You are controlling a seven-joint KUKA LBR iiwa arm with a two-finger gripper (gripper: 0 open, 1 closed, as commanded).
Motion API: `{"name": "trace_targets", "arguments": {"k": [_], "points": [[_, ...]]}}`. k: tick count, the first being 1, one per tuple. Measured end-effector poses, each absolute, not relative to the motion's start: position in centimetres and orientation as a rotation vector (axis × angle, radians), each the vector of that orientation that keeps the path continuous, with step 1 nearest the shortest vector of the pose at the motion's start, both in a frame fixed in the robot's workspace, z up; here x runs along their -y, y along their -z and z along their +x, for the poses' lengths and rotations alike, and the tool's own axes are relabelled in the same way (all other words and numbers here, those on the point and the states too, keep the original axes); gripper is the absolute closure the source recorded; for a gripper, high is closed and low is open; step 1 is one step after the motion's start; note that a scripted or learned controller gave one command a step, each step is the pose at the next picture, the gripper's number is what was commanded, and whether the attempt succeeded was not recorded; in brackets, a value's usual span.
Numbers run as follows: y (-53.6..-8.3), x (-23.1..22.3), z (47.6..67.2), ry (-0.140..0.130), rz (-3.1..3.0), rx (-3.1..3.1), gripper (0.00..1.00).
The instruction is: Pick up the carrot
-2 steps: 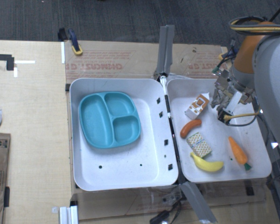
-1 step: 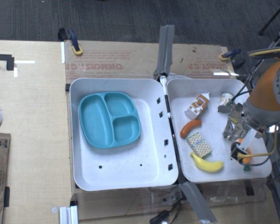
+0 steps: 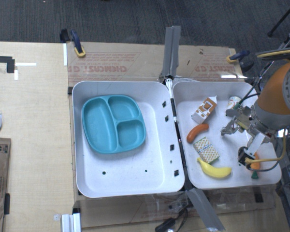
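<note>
Camera view: you have the carrot point(image 3: 254, 165) lying in the right bin's point(image 3: 228, 151) near right corner, partly hidden, its green top toward the near rim. The claw point(image 3: 239, 129) hovers just up-view of it, toward the bin's middle. Whether the claw is wide or narrow cannot be told.

carrot point(image 3: 256, 166): behind the jaws, largely covered by the arm (an orange stub and green tip show)
can point(image 3: 233, 101): just above the jaws, lower part hidden by the gripper point(image 3: 229, 123)

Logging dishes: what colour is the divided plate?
The plate is turquoise blue, best in the camera view.
</note>
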State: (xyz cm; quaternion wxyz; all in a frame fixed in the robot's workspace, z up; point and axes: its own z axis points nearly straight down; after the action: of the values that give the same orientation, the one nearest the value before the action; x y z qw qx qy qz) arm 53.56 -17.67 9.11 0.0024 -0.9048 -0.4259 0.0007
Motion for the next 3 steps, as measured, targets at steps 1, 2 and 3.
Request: {"name": "trace_targets", "arguments": {"k": [1, 2, 3], "points": [[-9.9, 18.2, 48.9, 0.039, -2.750, 1.537, 0.00], [-9.7, 19.7, 48.7, 0.035, -2.540, 1.829, 0.00], [-9.5, 20.1, 48.4, 0.025, -2.339, 2.075, 0.00]]}}
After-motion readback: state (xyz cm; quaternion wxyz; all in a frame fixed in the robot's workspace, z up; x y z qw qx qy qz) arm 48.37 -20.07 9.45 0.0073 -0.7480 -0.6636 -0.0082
